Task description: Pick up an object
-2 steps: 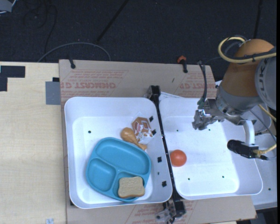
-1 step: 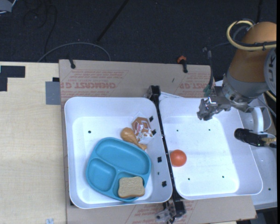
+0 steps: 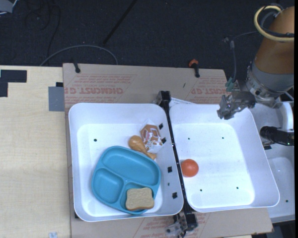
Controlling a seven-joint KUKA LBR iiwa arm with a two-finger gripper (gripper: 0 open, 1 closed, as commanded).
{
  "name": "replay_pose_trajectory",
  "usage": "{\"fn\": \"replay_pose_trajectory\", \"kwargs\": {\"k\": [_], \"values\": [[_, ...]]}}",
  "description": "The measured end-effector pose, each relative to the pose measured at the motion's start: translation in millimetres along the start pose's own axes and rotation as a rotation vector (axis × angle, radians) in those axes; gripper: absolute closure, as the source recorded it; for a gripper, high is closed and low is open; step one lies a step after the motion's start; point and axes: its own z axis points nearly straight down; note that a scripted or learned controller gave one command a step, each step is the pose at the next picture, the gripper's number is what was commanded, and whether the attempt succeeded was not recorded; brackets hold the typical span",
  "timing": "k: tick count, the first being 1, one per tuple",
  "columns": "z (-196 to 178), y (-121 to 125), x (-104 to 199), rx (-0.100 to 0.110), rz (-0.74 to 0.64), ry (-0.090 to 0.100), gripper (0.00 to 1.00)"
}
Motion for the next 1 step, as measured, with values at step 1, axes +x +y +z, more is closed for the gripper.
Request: {"fn": "replay_pose_trajectory", "kwargs": {"k": [1], "values": [[6.2,-27.8,47.3,0.007,-0.003,0.002,1.0]]}}
